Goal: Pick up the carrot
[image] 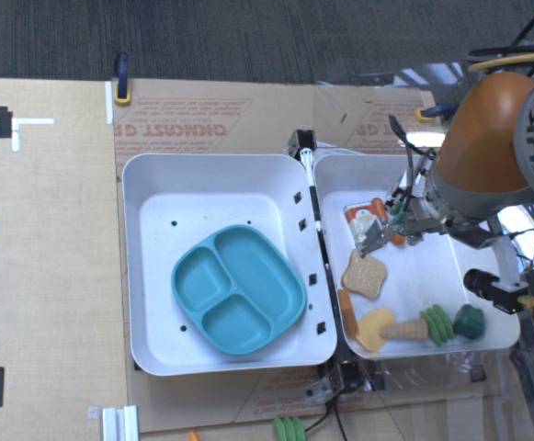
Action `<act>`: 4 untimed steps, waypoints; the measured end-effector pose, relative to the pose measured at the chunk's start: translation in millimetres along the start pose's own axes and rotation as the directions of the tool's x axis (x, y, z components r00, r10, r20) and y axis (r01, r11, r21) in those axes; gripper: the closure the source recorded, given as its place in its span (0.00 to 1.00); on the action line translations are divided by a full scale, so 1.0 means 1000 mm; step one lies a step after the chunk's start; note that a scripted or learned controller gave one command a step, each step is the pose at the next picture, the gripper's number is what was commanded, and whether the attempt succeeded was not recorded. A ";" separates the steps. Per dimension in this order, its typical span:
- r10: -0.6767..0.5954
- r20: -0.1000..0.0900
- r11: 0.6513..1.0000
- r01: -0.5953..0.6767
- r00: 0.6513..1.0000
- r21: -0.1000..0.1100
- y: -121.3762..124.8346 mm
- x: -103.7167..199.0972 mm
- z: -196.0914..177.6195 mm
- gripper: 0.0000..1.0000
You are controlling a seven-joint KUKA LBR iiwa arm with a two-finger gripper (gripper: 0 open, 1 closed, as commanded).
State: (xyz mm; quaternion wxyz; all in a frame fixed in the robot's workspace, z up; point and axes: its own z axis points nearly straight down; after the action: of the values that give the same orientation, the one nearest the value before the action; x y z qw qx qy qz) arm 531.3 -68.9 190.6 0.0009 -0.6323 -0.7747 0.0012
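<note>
Carrot (346, 311): slim orange stick, lies along the left wall of the right bin (487, 333), near its front, just left of the toast slice (365, 277) and touching the pale yellow piece (374, 328). Not gripped. Toast is flat, tan, bread-shaped w/ speckled face. Yellow piece is rounded, smooth plastic look; beside it a beige ridged item (406, 330), then a green ribbed veg (437, 324) and a dark green knobbly lump (470, 321) toward the front right corner. A red-and-white item (363, 215) sits near the bin's back left, partly hidden by the gripper (380, 231). Gripper is low over the bin, well back from the carrot; fingers' state: can't tell, too blurred/cluttered. Arm's orange band (487, 136) bulks above it. Left bin (147, 274): shallow white, rounded corners, holds a teal divided plate (239, 289), three compartments, smooth plastic. Both bins sit on cardboard (184, 122) over a light wood-grain worktop (46, 274).
</note>
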 end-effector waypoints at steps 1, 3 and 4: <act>0.042 0.000 0.999 -0.042 0.999 -0.003 -0.037 -0.022 0.099 0.00; -0.010 0.000 1.000 0.010 1.000 -0.003 -0.059 -0.022 0.099 0.00; 0.133 0.000 0.991 -0.133 0.991 -0.005 -0.057 -0.019 0.099 0.00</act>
State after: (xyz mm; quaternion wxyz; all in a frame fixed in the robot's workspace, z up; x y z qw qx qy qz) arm 478.6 -98.8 91.7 -0.0010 -0.6824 -0.7310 -0.0005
